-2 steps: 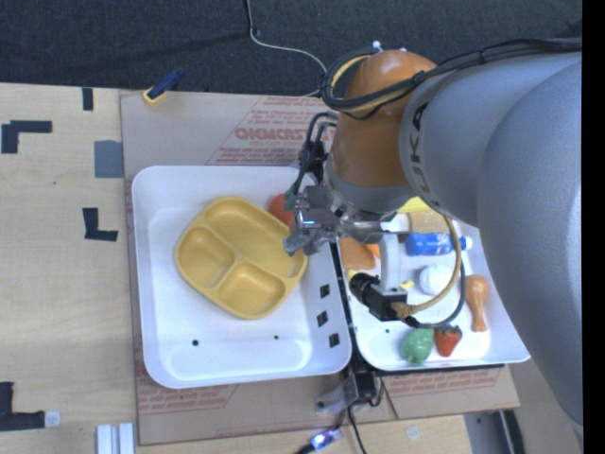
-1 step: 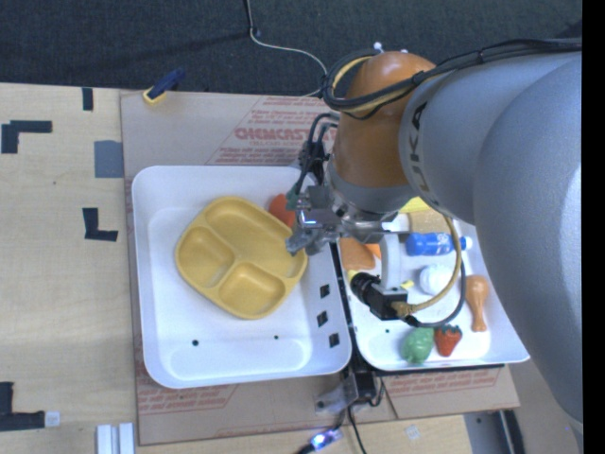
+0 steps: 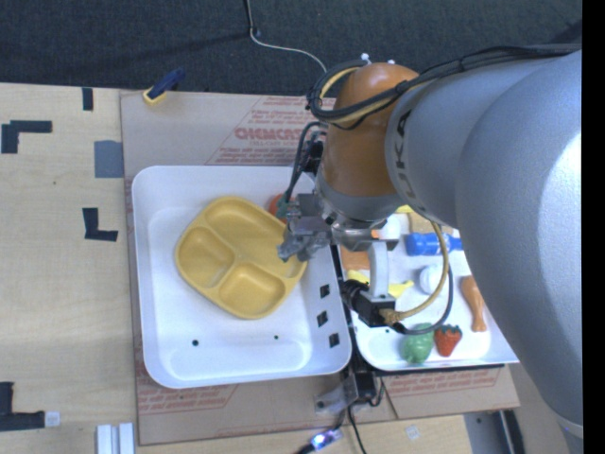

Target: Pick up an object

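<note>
A yellow divided plate [image 3: 230,256] lies in the left white bin [image 3: 170,348]. My gripper [image 3: 299,237] hangs over the plate's right rim, near the wall between the bins, and it is too dark and small to read. A small red thing [image 3: 275,202] peeks out just behind the gripper. In the right bin [image 3: 473,353] lie a green piece [image 3: 416,347], a strawberry [image 3: 447,339], an orange carrot-like piece [image 3: 473,303], a blue item [image 3: 424,245] and a white one [image 3: 427,279].
The arm's orange band [image 3: 364,126] and grey body [image 3: 501,187] cover much of the right bin. Cables loop over the bins' divider [image 3: 333,301]. A brown cardboard sheet [image 3: 203,126] lies under both bins, with a blue-yellow clip [image 3: 163,85] at its far left corner.
</note>
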